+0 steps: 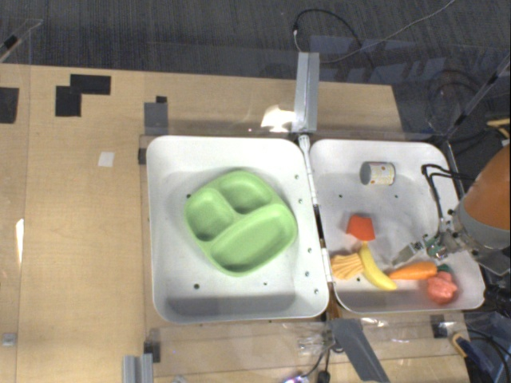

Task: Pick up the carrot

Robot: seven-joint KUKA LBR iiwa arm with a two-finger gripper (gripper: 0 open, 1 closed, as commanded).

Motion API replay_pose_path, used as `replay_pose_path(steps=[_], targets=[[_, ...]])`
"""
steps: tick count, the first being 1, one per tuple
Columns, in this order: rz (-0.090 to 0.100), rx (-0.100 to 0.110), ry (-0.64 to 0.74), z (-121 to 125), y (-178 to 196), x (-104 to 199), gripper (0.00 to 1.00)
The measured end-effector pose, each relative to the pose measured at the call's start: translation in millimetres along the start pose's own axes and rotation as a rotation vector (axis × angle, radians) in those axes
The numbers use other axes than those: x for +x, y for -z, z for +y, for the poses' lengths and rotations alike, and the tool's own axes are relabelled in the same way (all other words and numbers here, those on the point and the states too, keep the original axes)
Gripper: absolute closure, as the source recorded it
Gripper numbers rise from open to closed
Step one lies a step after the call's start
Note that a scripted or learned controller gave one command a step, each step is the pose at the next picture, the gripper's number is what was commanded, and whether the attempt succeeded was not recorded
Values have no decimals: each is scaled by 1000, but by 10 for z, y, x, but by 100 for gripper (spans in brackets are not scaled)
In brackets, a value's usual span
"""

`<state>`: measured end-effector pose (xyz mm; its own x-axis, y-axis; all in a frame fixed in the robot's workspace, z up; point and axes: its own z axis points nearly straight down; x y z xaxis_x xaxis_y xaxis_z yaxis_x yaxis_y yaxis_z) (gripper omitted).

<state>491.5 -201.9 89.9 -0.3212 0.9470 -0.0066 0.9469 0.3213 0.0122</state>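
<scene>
You'll find the carrot (414,272) in the right bin (399,155), just beside the banana (375,268), with a pink fruit (441,288) close below it and an orange block (361,228) and grey can (378,173) farther up. The gripper (418,249) hangs just above the carrot; its spread can't be told. Left of the carrot, the other bin (168,294) holds a green divided plate (239,222).

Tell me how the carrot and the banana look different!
The carrot is orange; the banana is yellow. The carrot is straight and lies almost level; the banana curves and runs slantwise. The carrot lies beside the gripper; the banana is farther from it. Both lie in the right bin.
</scene>
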Motion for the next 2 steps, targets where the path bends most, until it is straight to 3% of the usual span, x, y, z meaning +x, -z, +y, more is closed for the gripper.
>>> replay_pose_path(steps=[1, 2], targets=[[-7, -3, 428, 71, 10, 156, 0], [-1, -3, 426, 85, 110, 176, 100]])
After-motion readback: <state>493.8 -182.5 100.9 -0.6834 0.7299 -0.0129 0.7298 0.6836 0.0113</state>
